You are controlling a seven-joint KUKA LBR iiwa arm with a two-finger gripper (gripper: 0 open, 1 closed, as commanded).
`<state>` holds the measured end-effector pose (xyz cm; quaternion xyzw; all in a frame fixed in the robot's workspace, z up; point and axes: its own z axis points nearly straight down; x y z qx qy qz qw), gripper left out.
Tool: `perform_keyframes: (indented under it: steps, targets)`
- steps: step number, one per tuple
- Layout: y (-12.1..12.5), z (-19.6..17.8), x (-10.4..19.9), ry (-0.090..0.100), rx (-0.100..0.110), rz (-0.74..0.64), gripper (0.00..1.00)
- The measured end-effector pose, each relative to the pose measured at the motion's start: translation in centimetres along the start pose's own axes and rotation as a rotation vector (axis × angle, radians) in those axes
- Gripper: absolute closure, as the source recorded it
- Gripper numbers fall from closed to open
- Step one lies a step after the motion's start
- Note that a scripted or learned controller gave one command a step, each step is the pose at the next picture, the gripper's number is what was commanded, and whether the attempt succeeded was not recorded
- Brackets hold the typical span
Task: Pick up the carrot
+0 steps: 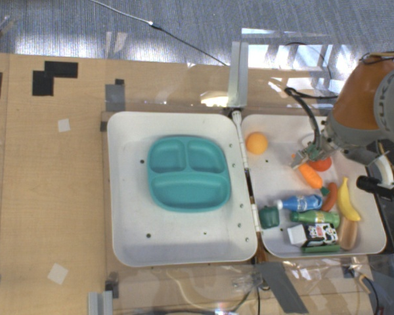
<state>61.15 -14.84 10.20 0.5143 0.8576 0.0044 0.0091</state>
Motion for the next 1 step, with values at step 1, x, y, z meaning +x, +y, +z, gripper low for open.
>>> perform_keyframes:
  steps: [1]
  targets:
    - [6.19, -12.70, 7.71, 0.003, -0.005, 0.021, 1.00]
